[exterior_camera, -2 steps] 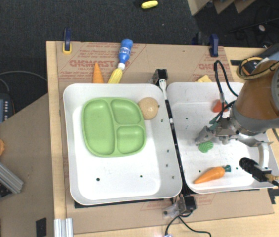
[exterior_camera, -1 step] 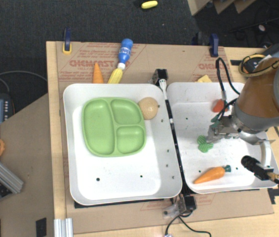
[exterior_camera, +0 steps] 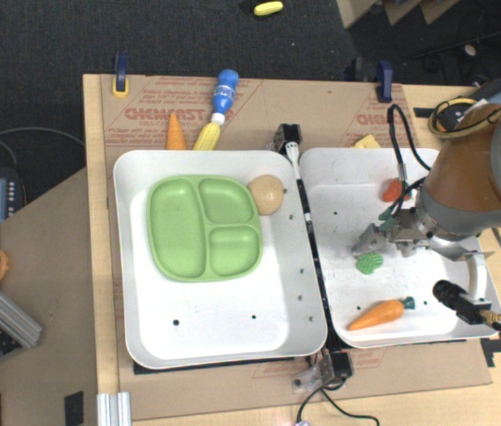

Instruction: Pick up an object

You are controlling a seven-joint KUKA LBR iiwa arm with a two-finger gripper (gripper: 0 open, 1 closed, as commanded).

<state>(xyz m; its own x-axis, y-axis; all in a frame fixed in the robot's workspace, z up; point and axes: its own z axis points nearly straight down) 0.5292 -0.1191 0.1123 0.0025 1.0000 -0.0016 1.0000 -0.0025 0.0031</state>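
Note:
My gripper (exterior_camera: 376,240) hangs low over the middle of the right bin (exterior_camera: 339,185), reaching in from the right. A small green knobbly object (exterior_camera: 370,263) lies on the bin floor just below and in front of the gripper's tip, very close to it; whether they touch is unclear. A toy carrot (exterior_camera: 379,315) with a green top lies near the right bin's front edge. Partly hidden behind the arm's cables, a small red object (exterior_camera: 393,189) sits toward the back of the bin.
The left bin (exterior_camera: 206,318) holds a green divided tray (exterior_camera: 204,227) and a tan ball (exterior_camera: 267,193) at the tray's back right corner. Behind the bins on the board lie a blue and white bottle (exterior_camera: 223,96), an orange piece (exterior_camera: 175,132) and a yellow piece (exterior_camera: 207,136).

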